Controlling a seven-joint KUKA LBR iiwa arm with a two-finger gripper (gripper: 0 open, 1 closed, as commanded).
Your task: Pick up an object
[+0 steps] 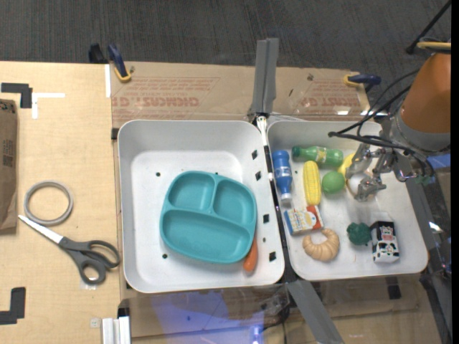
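Objects for picking crowd the right white plastic bin (412, 267): a round green ball (333, 183) just left of my metal gripper (367, 181), beside a yellow corn cob (311, 183). I judge this the approach step, nothing between my fingers, whose spread I cannot tell. Next I should centre over the ball, then descend.

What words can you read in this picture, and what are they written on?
"CHEMCO", in red and upside down: on the cardboard sheet behind the bins; the smaller print beside it is too blurred to read.
Labels on the blue bottle, small carton and cow-print carton: too small to read.
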